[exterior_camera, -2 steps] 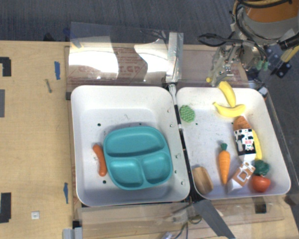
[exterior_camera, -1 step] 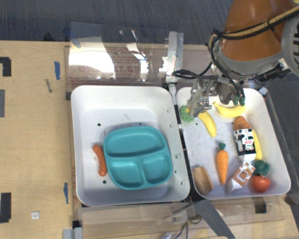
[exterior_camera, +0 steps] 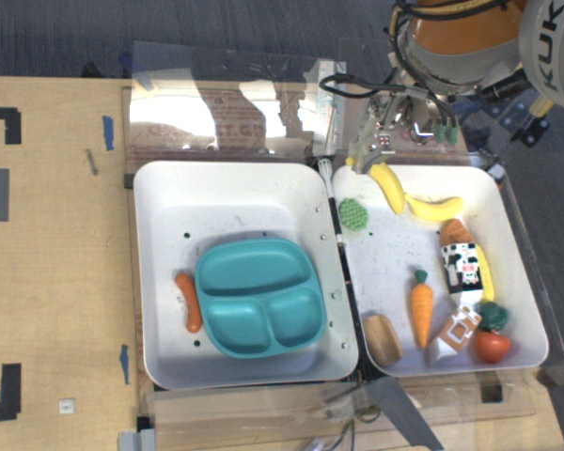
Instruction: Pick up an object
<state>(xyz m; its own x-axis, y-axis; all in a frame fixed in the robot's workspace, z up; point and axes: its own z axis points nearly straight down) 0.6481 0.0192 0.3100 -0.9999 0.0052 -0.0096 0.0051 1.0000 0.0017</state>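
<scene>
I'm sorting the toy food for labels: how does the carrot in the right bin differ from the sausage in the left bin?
The carrot is orange with a green top and tapers to a point; the sausage is redder, blunt-ended and slightly curved. The carrot lies on bare bin floor, apart from its neighbours; the sausage lies against the teal tray. Both lie flat, pointing roughly up and down the view.

— What sits in the left bin (exterior_camera: pixel 160 181)?
— A divided tray (exterior_camera: pixel 260 296) in the near half, with a sausage (exterior_camera: pixel 189 302) just beside its left edge.
— And the right bin (exterior_camera: pixel 508 205)?
— A banana (exterior_camera: pixel 406 195) at the far end, a ball (exterior_camera: pixel 353 215) to its left, a carrot (exterior_camera: pixel 421 308) near the middle, a tomato (exterior_camera: pixel 492 346) in the near right corner.
</scene>
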